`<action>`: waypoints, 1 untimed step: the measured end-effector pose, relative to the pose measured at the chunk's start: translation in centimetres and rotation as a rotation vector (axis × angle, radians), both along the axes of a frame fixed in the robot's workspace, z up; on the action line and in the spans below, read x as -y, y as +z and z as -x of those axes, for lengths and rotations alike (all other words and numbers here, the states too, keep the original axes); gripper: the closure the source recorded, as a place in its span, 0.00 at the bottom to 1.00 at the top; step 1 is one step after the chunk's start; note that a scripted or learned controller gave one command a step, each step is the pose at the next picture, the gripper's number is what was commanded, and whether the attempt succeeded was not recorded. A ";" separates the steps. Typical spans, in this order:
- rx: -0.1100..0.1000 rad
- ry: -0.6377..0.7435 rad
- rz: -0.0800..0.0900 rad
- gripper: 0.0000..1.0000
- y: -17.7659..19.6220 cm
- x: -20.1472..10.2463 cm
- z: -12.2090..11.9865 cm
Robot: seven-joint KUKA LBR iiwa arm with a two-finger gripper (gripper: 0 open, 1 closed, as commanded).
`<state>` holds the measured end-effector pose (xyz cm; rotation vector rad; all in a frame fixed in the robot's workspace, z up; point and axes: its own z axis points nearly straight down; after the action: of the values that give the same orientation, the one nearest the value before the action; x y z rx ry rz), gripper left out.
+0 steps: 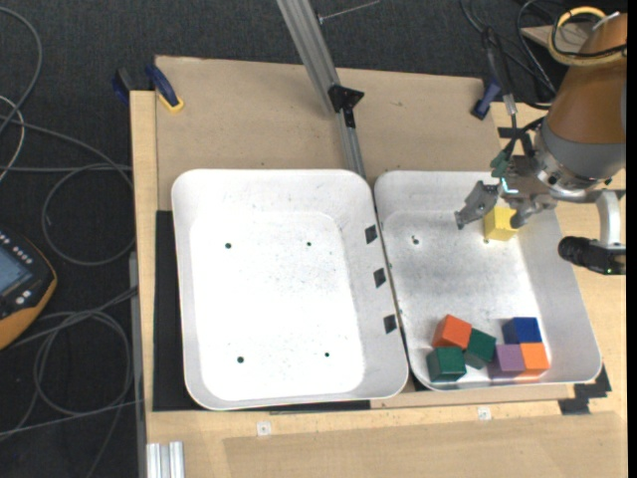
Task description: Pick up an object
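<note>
My gripper (pixel 493 218) hangs over the far part of the right bin (pixel 557 267), open, with its grey fingers (pixel 472 208) splayed apart. A small yellow block (pixel 500 227) sits between and just below them. The left finger stands clear of the block's side, and I cannot tell whether the block rests on the bin floor. At the bin's near end lies a cluster of blocks: orange (pixel 455 331), two green (pixel 447 364), purple (pixel 510 358), blue (pixel 522 330) and another orange (pixel 534 358).
The left bin (pixel 189 267) lies beside the right one, with a ridge and black clips (pixel 379 277) between them. A slanted metal pole (pixel 317 58) crosses the far side of the bench. Blue clamps (pixel 164 88) grip the board's far corners. Cables lie on the floor at left.
</note>
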<state>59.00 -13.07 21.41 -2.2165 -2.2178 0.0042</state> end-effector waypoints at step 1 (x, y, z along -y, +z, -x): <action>0.004 0.000 0.001 0.00 0.2 0.0 -0.1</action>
<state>59.05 -13.09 21.65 -2.2190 -2.2204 0.0007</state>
